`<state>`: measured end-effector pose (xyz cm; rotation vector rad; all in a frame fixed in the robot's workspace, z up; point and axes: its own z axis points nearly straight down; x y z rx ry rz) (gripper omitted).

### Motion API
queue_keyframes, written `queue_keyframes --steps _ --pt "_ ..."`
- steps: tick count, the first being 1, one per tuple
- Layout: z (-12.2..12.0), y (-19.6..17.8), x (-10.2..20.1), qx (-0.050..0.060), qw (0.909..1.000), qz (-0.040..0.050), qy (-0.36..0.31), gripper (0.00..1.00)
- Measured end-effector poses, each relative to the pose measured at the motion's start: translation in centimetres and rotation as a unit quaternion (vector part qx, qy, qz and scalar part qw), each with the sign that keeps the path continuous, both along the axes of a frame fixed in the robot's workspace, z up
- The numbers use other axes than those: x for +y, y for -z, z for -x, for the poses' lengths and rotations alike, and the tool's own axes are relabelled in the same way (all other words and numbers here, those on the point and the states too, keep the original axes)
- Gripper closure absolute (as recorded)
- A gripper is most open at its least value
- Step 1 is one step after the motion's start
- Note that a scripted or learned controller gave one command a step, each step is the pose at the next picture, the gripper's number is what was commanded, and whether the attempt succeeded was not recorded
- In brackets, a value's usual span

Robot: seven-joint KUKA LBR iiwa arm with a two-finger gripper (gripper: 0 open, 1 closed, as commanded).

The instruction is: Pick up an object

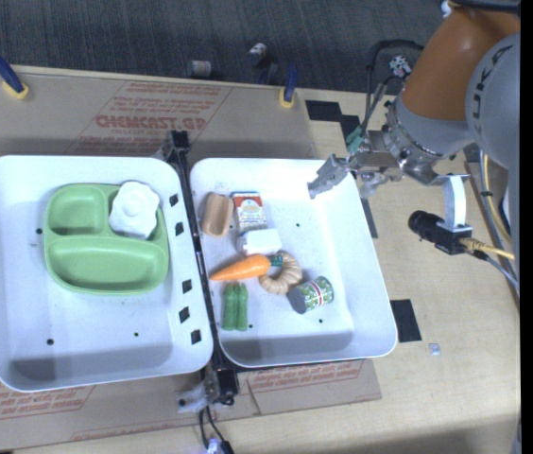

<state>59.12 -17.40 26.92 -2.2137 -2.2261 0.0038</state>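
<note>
**Gripper over the right bin's upper edge**

Carrot [240, 270] lies mid-frame in the right bin [361, 282], among a bread roll [214, 214], carton [249, 210] and can [310, 294]. Up and to its right, well apart, hangs the gripper [327, 176]; how its fingers stand cannot be told.

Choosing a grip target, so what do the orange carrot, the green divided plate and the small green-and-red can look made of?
The orange carrot looks like moulded plastic: smooth, one even colour, faint sheen. The green divided plate seems matte hard plastic, with rounded moulded compartment ridges. The small green-and-red can has a printed label and a dark end; metal or plastic, I cannot tell.
</note>
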Motion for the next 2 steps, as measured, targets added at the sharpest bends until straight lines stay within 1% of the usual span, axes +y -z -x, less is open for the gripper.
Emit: queue_keyframes --steps 1,2 --pt "3.5 17.8 -0.3 0.0 1.0 -0.0001 0.0 0.0" --pt "3.4 16.7 -0.4 0.001 1.0 0.0005 -0.003 1.0"
